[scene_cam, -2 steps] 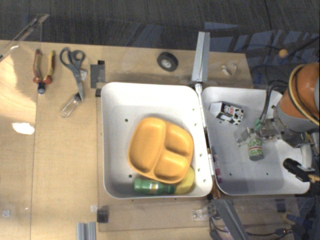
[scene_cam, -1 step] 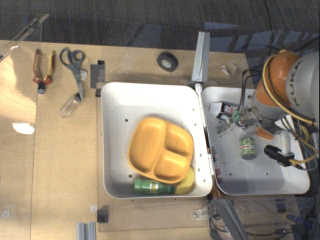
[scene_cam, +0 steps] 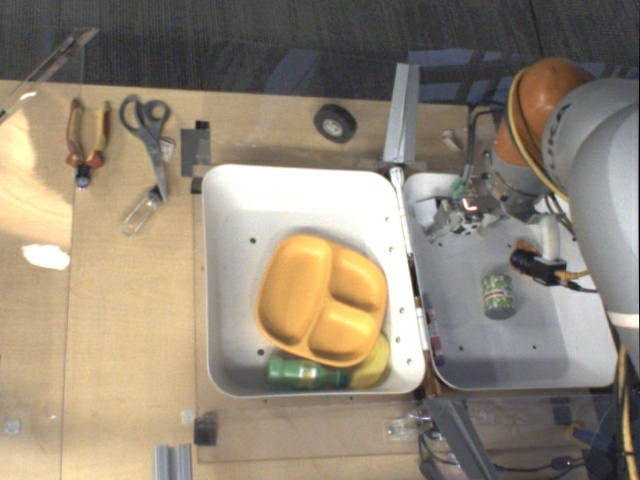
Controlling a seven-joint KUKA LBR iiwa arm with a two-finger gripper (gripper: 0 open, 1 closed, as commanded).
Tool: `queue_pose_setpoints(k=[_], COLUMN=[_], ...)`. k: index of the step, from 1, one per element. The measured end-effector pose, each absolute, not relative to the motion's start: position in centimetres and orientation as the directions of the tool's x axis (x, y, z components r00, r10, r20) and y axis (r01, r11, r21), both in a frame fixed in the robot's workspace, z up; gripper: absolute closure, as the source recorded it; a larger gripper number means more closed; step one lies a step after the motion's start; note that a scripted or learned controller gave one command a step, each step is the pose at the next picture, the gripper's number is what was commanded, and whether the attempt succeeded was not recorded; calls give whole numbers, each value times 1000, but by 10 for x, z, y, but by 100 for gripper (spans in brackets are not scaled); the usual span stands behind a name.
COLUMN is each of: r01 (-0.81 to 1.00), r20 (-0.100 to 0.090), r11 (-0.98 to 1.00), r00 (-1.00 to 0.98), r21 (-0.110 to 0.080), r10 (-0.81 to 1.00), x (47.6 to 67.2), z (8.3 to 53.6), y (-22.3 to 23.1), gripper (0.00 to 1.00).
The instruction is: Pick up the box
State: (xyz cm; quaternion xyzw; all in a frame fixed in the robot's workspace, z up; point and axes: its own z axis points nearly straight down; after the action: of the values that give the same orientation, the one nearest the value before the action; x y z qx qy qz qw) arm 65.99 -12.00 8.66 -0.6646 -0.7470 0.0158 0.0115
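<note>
1. Camera view, nearest edge first: the wooden tabletop (scene_cam: pixel 120 348) carries two white bins. At the front of the left bin (scene_cam: pixel 230 268), a green bottle (scene_cam: pixel 295 372) lies on its side, touching a yellow-green rounded object (scene_cam: pixel 375 363).
2. A yellow divided plate (scene_cam: pixel 322 308) rests tilted on top of both and covers much of that bin's floor.
3. In the right bin (scene_cam: pixel 560 358), a small green can (scene_cam: pixel 497 295) lies alone near the middle.
4. Further back, the end effector (scene_cam: pixel 462 213) hangs low over the right bin's far left corner, with the grey arm (scene_cam: pixel 600 168) reaching in behind it. Whether it is wide or narrow cannot be told, and nothing can be seen held in it.
5. I cannot tell where the box lies. It may sit beneath the end effector in that corner, or be hidden under the plate.
6. To do this step well, I judge the arm should first confirm the target. If it is in the corner, descend straight, keep off the bin walls, close squarely across the flat sides, then lift slowly.
7. Farthest back on the tabletop lie the scissors (scene_cam: pixel 150 138), the pliers (scene_cam: pixel 85 138) and a tape roll (scene_cam: pixel 335 122), well apart from the bins.
</note>
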Motion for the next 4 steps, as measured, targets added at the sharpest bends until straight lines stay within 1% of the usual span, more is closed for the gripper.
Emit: queue_pose_setpoints(k=[1,2,3,4], r01=[989,972,995,923], r20=[-20,-4,-2,3], r11=[141,235,94,384], r00=[-141,-235,-94,-384], r21=[-35,8,10,-14], r10=[990,972,996,923], x=[659,671,613,666], z=[87,172,88,88], y=[-116,-132,-134,-139], gripper=[0,0,0,0])
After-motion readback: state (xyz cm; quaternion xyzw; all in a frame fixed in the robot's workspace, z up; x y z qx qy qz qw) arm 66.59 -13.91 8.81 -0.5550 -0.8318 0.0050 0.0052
